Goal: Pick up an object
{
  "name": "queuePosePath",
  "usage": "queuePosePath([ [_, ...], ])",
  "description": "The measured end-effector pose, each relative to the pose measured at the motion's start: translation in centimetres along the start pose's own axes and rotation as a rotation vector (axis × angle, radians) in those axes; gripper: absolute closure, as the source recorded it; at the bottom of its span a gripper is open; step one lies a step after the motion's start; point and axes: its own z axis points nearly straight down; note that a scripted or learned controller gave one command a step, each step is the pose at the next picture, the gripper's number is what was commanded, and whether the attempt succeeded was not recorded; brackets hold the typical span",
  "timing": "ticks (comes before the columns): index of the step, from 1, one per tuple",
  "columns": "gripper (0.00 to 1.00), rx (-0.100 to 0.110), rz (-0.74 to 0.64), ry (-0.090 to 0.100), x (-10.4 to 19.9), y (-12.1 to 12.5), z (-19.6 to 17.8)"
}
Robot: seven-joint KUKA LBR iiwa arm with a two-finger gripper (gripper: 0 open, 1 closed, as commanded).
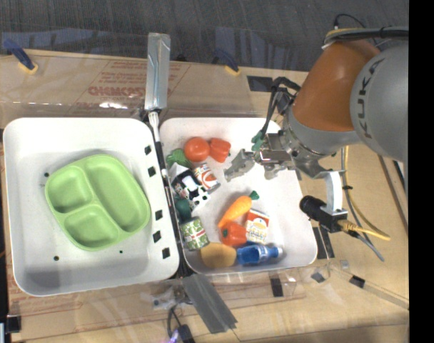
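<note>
The right bin (292, 191) holds several toy foods. A red tomato (196, 148) and a red pepper (219, 148) lie at its far side. A cow-patterned carton (188, 186) and a green can (193, 233) sit along the left wall. Toward the front lie an orange carrot (235, 209), a small red-and-white carton (257, 227), a blue bottle (260, 254) and a tan potato (217, 255). My gripper (240, 166) hangs over the bin's middle, just right of the red pepper and above the carrot. Nothing shows in it.
The left bin (24, 191) holds a green divided plate (96, 200). A metal divider (157, 70) stands between the bins at the back. The arm's orange band (335, 84) and grey body cover the right bin's far right corner. A black cable fitting (318, 211) overhangs the right rim.
</note>
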Motion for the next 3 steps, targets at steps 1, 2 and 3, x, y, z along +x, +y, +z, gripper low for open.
queuePosePath([
  [1,0.00,0.003,-0.028,0.001,-4.0,-0.8,12.0],
  [2,0.00,-0.002,-0.046,0.000,-4.5,-1.7,15.5],
  [3,1.00,-0.002,-0.050,-0.001,-4.6,-1.7,14.5],
])
